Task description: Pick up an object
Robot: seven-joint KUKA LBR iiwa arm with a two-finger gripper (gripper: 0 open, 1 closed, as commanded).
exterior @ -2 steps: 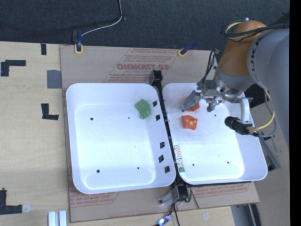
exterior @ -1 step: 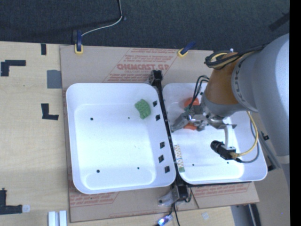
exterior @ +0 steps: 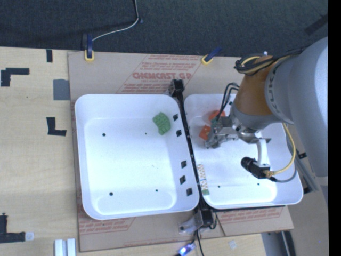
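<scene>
Gripper (exterior: pixel 215 136) down inside right bin (exterior: pixel 277 196), in its upper left part, close to the black strip (exterior: pixel 184 137) dividing the two bins. Hangs from grey arm (exterior: pixel 301 89) reaching in from the right, orange band (exterior: pixel 254 95) just above the wrist. Width of its opening: cannot tell, metal parts too dark and crowded from this slant. Orange object (exterior: pixel 204 134) right against the gripper's left side, touching or nearly so; whether actually gripped, cannot tell. Second orange piece (exterior: pixel 214 114) a little farther up, partly hidden behind the wrist, near the bin's top edge. Green object (exterior: pixel 162 122) alone in left bin (exterior: pixel 90 196), lumpy and leaf-coloured, lying in the upper right area near the dividing strip, well apart from the gripper. Yellow cable (exterior: pixel 290 159) looping down beside the wrist over the right bin's floor. Both bins resting on printed cardboard sheet (exterior: pixel 154 76), held at the far edge by two blue clamps (exterior: pixel 88 51), all on pale wooden bench (exterior: pixel 32 169)
</scene>
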